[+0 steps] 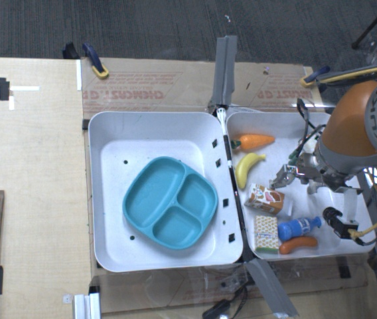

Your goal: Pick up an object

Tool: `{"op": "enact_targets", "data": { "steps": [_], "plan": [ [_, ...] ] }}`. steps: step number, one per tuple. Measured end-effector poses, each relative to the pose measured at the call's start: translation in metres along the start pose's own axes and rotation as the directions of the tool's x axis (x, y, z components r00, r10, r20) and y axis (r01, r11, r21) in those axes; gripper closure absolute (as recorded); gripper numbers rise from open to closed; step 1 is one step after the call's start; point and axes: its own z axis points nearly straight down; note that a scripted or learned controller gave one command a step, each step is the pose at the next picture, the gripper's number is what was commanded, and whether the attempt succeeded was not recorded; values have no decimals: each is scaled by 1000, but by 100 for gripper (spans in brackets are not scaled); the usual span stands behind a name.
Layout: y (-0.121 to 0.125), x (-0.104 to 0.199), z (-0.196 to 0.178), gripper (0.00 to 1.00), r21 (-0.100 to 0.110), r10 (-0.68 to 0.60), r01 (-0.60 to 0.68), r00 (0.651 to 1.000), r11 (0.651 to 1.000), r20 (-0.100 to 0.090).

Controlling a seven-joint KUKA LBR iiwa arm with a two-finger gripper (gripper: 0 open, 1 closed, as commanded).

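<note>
1. The claw [287,176] hangs low inside the right bin [348,248], at the end of the grey arm [351,128] with its orange band, which reaches in from the right. Its metal fingers point toward the left of the view. How far apart they stand cannot be told, and nothing can be made out between them.
2. Just below and to the left of the claw lies a small printed packet [266,199], brown and white with some red. It is close to the fingertips, but whether they touch cannot be told.
3. To the left of the claw, a yellow banana [247,167] lies curved against the bin's left wall.
4. Above and to the left of the claw, near the bin's far wall, lies an orange carrot [255,140] with a green stub at its left end.
5. Below the claw, a blue bottle [298,228] with a white cap lies on its side; beside it to the left stands a small patterned carton [266,232], and just under the bottle lies an orange-red sausage-shaped toy [299,244].
6. Well to the left of the claw, in the left bin [109,138], a blue divided plate [170,203] with three compartments lies flat.
</note>
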Motion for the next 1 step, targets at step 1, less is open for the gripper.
{"op": "enact_targets", "data": {
  "steps": [1],
  "plan": [
    [-71, 10, 0, 0, 1, 34, -34, 999, 999, 0]
  ]
}}
